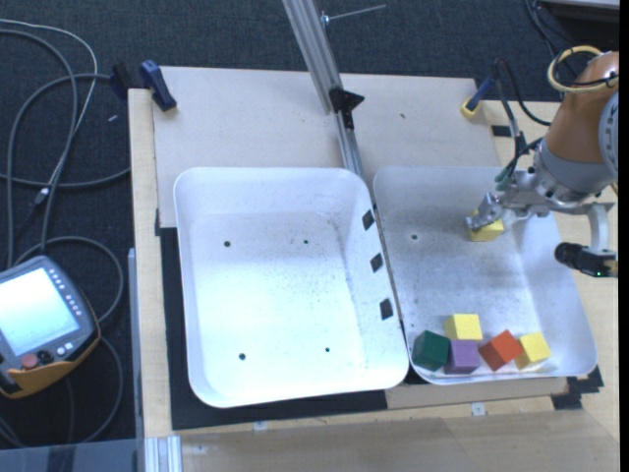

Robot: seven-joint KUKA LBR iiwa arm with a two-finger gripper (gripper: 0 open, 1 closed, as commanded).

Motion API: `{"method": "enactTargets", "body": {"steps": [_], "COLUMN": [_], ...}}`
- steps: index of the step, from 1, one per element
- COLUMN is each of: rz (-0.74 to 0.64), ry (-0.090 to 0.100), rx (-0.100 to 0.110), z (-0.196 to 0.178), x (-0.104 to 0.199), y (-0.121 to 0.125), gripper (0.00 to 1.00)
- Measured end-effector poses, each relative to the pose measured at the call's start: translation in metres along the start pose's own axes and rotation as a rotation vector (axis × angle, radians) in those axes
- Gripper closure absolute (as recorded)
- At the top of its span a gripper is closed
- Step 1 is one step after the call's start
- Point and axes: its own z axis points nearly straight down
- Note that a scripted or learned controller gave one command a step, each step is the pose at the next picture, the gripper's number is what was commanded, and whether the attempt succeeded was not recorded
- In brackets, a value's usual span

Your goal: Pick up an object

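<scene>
Pincer (488, 216) first: it sits low in the right bin (550, 283), at the bin's far side, with a yellow block (486, 230) right at its tips. Whether its fingers grip that block or merely touch it cannot be told — the metal tips hide the contact.

Nearest the camera, along the right bin's front wall, lies a cluster of five blocks: green (429, 349), purple (462, 356), red (502, 349) and yellow (534, 348) in a rough row, each touching or just beside its neighbour, and another yellow one (464, 326) just behind the purple. This cluster is well apart from the block under the pincer.

Left bin (197, 264) lies beside the right one, their inner walls meeting; small black clips (376, 262) sit along that seam.

Off the table's left edge, a teach pendant (39, 323) with a lit screen rests on the dark floor, cables looping behind it.

Farther back, the arm (580, 136) enters from the right, its orange band above the grey wrist. Table (256, 116) shows bare board behind the bins — a blue clamp (157, 82) at its far left corner, a yellow one (476, 101) at its far right. A slanted aluminium rail (314, 47) crosses the far edge toward the seam.
</scene>
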Motion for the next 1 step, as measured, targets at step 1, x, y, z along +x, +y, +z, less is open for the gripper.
{"method": "enactTargets", "body": {"steps": [1], "rz": [-0.002], "ry": [0.004], "rx": [0.003], "z": [0.0114], "x": [0.0622], "y": [-0.0038], "gripper": [1.00]}}
